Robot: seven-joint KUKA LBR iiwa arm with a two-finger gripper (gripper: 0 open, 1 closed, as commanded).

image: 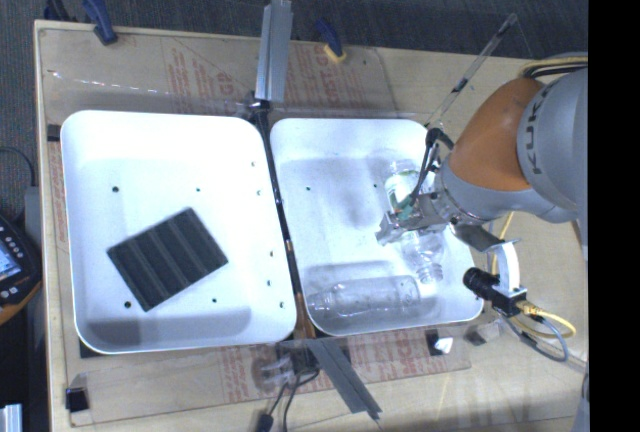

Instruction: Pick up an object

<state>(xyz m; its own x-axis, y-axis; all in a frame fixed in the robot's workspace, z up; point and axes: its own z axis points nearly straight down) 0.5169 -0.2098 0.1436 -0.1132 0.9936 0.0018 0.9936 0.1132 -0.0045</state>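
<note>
Clear plastic marks the target: a bottle (pixel 365 298) lies on its side along the lower wall of the right bin (pixel 330 145), long axis running left to right. The claw (pixel 405 220) sits just above and right of it, over a second small clear bottle (pixel 425 255); its opening I cannot tell. The left bin (pixel 90 150) carries a dark ribbed slab (pixel 167 258). Room against the wall looks tight.

left bin (pixel 90 150): dark ribbed rectangular pad (pixel 167 258), near front
right bin (pixel 330 145): clear plastic bottle (pixel 365 298) along front wall
gripper (pixel 403 220): over right bin, behind bottle
</note>
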